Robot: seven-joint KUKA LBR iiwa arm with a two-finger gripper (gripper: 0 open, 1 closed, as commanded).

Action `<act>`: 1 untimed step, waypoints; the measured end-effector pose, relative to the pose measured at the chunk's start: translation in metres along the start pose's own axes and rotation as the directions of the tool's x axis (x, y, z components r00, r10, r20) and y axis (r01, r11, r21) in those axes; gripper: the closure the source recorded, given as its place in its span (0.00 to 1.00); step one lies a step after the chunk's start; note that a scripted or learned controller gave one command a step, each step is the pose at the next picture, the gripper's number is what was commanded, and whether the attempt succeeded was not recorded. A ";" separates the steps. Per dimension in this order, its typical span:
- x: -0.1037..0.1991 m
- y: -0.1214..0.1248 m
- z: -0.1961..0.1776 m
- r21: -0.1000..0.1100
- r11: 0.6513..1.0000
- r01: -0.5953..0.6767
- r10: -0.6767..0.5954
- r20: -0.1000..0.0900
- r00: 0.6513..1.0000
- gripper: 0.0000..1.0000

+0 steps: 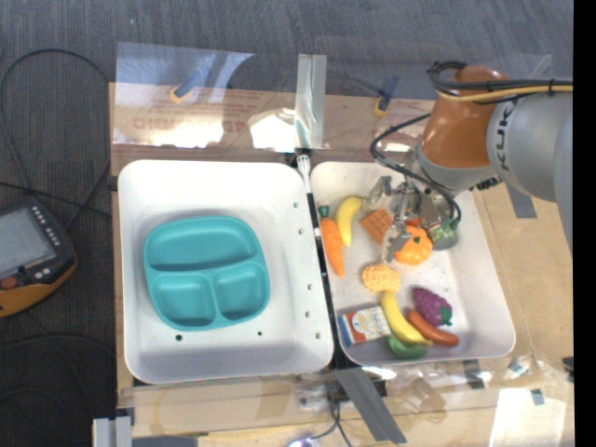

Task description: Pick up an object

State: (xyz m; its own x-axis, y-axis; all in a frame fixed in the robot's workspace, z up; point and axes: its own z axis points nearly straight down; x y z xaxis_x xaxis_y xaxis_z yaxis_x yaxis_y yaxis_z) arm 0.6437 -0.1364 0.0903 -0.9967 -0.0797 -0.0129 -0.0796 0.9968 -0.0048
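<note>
The arm [503,138] reaches in from the right and its gripper [407,214] is down in the upper part of the right bin [494,277], directly over a round orange fruit [413,247] that lies near the bin's middle; whether the fingers are released or clenched on anything cannot be told, since the metal parts and cables crowd together there. The orange fruit is round, with no clear long axis. Just to its left sits a waffle-patterned orange piece [375,223], and a green item [445,235] lies just to its right, partly hidden. A yellow banana [347,218] stands almost upright along the bin's length near the left wall, and a carrot [332,247] beside it runs the same way, touching the divide between the bins. Lower down lie a corn piece [380,277], a second banana [401,318] slanting towards the lower right, a purple item [431,304], a red sausage [433,330], a green piece [404,347] and a small carton [365,324]. The open room in this bin is along its right wall. The left bin [168,180] holds a teal divided tray [205,270], with bare floor all round it.
</note>
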 end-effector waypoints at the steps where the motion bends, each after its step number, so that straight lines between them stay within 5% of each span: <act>1: 0.000 0.001 -0.009 0.004 1.000 0.001 -0.001 0.000 1.000 1.00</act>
State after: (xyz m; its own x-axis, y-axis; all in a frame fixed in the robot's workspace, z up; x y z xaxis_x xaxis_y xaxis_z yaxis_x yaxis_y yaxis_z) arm 0.6439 -0.1358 0.0994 -0.9966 -0.0808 -0.0129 -0.0807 0.9967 -0.0084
